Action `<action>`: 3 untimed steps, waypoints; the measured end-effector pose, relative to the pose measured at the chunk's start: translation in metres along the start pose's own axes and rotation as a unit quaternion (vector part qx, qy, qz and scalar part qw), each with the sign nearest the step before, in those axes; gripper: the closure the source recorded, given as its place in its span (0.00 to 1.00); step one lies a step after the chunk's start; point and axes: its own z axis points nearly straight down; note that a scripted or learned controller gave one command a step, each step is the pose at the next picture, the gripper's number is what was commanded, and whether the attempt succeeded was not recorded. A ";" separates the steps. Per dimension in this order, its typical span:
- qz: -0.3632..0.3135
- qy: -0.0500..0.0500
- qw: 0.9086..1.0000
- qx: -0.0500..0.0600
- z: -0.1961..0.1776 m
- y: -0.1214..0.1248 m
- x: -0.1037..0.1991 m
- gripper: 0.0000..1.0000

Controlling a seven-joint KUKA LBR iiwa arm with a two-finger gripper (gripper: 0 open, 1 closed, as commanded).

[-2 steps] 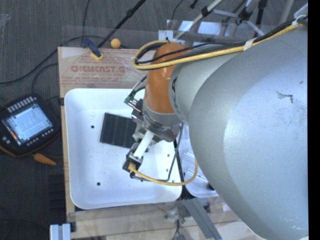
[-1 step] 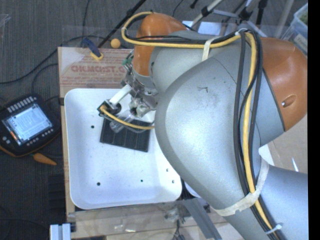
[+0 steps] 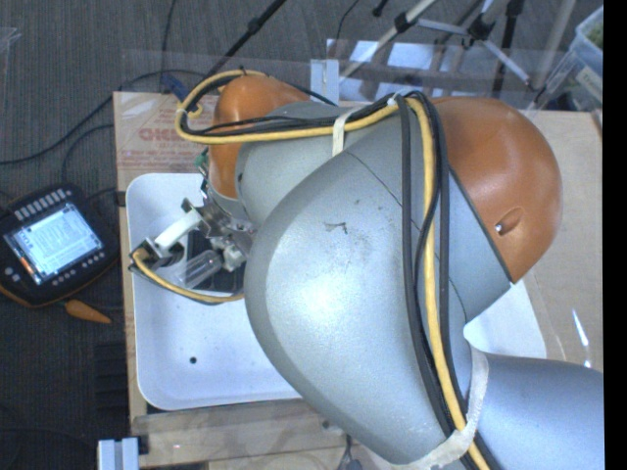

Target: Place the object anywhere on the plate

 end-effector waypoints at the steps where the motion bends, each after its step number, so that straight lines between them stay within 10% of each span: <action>1: 0.102 0.000 0.995 -0.002 0.005 0.003 0.054 0.00; 2: 0.103 -0.002 0.995 0.000 -0.003 0.003 0.054 1.00; 3: 0.030 -0.005 1.000 -0.003 -0.090 0.036 0.027 1.00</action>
